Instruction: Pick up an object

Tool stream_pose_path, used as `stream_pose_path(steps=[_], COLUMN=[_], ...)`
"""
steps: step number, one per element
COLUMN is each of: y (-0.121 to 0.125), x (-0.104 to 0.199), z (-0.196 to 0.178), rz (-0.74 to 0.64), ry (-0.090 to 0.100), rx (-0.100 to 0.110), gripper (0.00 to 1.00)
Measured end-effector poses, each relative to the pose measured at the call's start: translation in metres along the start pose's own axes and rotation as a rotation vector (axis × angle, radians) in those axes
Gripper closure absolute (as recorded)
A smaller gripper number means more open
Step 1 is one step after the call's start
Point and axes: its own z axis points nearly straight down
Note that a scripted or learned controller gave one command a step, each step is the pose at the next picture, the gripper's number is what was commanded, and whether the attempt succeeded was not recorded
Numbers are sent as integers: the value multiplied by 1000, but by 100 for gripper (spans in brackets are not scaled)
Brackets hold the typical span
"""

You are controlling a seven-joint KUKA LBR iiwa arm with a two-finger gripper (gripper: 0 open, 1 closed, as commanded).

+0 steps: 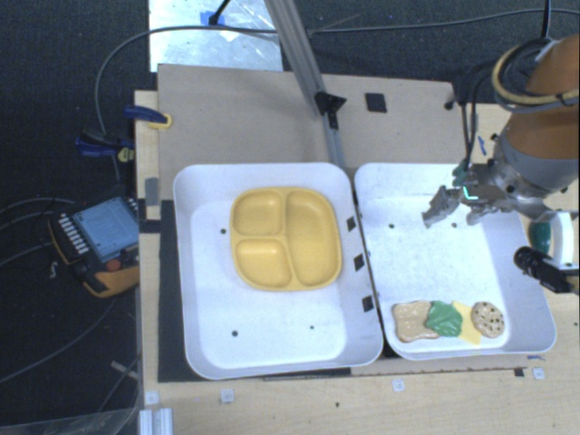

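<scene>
Several toy food pieces lie along the near edge of the right bin (399, 198): a tan bread slice (412, 321), a green leafy piece (444, 317), a yellow wedge (468, 330) and a chocolate-chip cookie (488, 318). My gripper (459, 214) hangs over the far middle of the right bin, well above and behind the food. Its two grey fingers (439, 208) are spread apart, open, with nothing between them.
A yellow three-compartment plate (286, 238) sits in the left bin (204, 270). The bins' shared rim (359, 252) runs between them. A metal pole (304, 53) slants across the back of the bench. Tools and cables lie off the bench to the left.
</scene>
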Motion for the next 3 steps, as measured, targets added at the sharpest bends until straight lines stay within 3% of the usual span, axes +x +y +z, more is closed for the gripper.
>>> stream_pose_path(steps=[1,3], y=[0,3], x=[0,0], z=[-1,105], rz=[0,4], ry=[0,0], rx=[-2,3], gripper=[0,0])
